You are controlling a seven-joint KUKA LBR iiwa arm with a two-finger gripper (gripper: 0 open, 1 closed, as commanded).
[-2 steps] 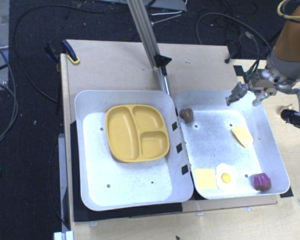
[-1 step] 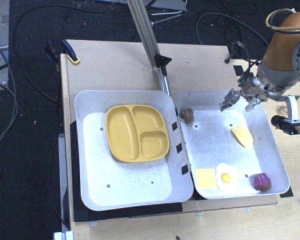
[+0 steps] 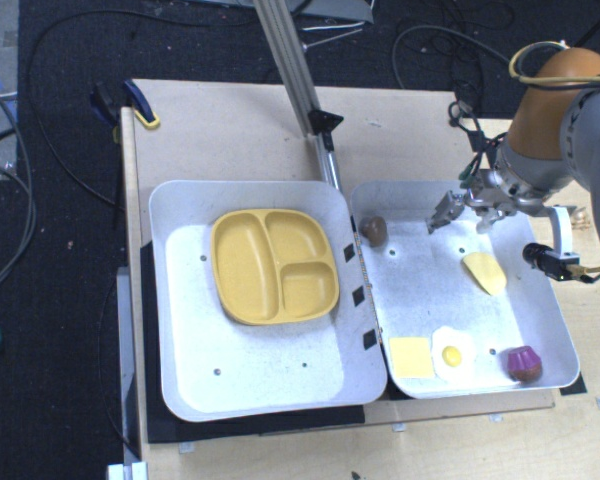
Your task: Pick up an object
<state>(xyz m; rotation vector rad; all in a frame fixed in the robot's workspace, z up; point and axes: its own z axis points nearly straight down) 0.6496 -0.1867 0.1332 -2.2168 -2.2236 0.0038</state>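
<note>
Status: nothing is picked up yet. My gripper [image 3: 462, 215] hangs over the far part of the right bin [image 3: 550, 303], toward its 12 o'clock edge. Its two fingers look slightly spread, with nothing between them; at this slant I read the gap only roughly.

Candidates, all lying loose on the right bin's floor:
- pale yellow wedge [image 3: 485, 272], just beside my gripper at its 5 o'clock, the closest piece.
- small brown object [image 3: 374, 231] near the bin's far left corner, at about 9 o'clock from my gripper.
- flat yellow square [image 3: 412, 357] along the near edge, touching or nearly touching the fried-egg piece [image 3: 452, 354] at its 3 o'clock.
- purple object [image 3: 524, 364] in the near right corner.

The left bin [image 3: 180, 268] holds a yellow divided tray [image 3: 276, 265], well apart from my reach at present.

Left to do, in my judgement: choose a piece, descend, close on it, lift. The whole grasp is still ahead.

Writing: I can read no brand, label or text on any object, bin or the bench [image 3: 230, 128].
</note>
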